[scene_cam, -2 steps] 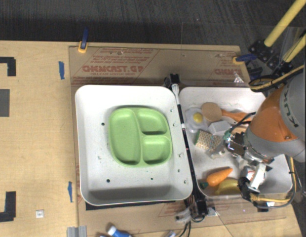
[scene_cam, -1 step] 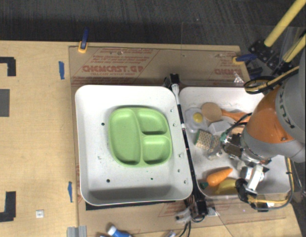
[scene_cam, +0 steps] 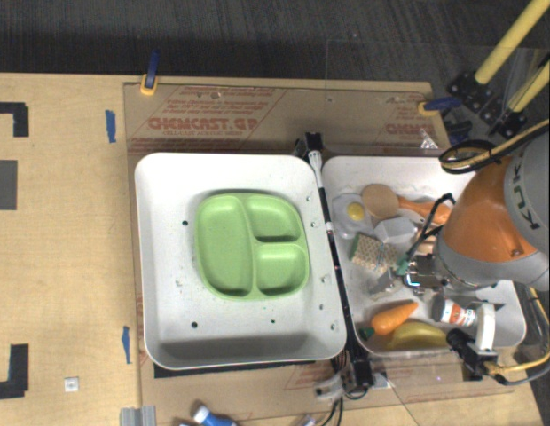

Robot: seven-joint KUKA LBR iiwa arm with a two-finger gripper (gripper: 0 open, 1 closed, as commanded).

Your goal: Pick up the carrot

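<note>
two bins on desk; carrot (scene_cam: 392,315) lies low in right bin (scene_cam: 514,327) beside banana (scene_cam: 420,334). arm's jaws (scene_cam: 408,272) hover above clutter, aperture cannot be told; carrot ungrasped.

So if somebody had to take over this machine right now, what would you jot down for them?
Gripper: low over the middle of the right bin; the view doesn't settle whether it has anything.
Carrot: lying at the near end of that bin, against a yellow banana-like piece, apart from the gripper.
Left bin: carries the green divided plate.
Done: nothing yet, carrot not picked up.
Left: reach the carrot, grasp, lift.
</note>
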